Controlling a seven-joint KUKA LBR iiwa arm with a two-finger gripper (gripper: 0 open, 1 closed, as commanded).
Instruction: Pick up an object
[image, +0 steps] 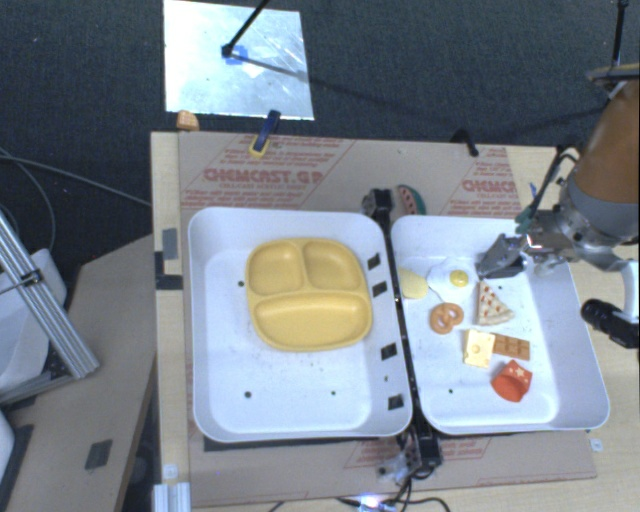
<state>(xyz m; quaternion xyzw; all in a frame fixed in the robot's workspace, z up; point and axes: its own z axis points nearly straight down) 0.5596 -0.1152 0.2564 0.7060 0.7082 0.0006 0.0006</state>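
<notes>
Gripper (497, 262), grasp state indiscernible, hovering just far of pizza slice (491, 303), slice's long axis running near-far.

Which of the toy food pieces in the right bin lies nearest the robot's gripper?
The pizza slice, a triangular wedge lying just below the gripper. The fried egg, pretzel, cheese and red piece lie farther away.

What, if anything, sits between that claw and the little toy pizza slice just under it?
Nothing visible. The gripper hangs above the right bin, and the pizza slice lies just below it in this view with bare white floor between. The fried egg, pretzel and cheese lie off to the side.
</notes>
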